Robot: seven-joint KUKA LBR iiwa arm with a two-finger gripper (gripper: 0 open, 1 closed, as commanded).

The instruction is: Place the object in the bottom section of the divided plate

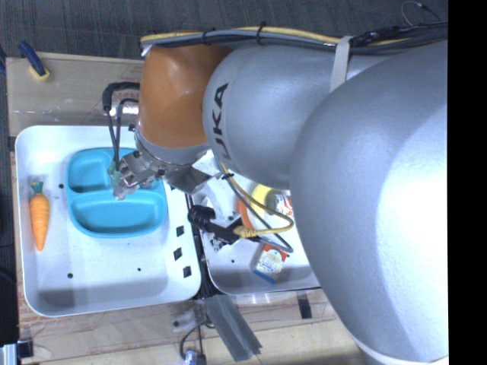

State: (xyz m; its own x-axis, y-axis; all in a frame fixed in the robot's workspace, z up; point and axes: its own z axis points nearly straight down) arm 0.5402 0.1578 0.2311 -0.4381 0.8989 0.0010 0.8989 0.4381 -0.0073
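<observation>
**Now over the blue plate, with the carrot lying off to the side**

Plainly, the likeliest object for this task is the toy carrot (39,217), which lies on the floor of the left bin (91,295), near its left wall and well apart from the divided plate (116,192). We judge it light and stiff, probably moulded plastic, with a smooth orange skin that could slip under a narrow pinch. Its body tapers toward the lower end and carries a small green top, so the thicker upper part of the body looks like the safest place to take hold, squeezed across its width.

The plate is glossy blue plastic with rounded corners and raised rims; a ridge splits it into a smaller upper section and a wider bottom one. Both sections look bare where we can see them.

The gripper (125,179) hangs over the ridge near the plate's middle. We cannot tell how far its fingers are spread or whether anything sits between them, as they are small and dark against the wrist.

The arm (342,166) is smooth grey metal with an orange band (171,97). The right bin (228,280) holds mixed clutter, including a small printed carton (268,265). Both bins are shallow white trays on a pale wooden table (76,82).
</observation>
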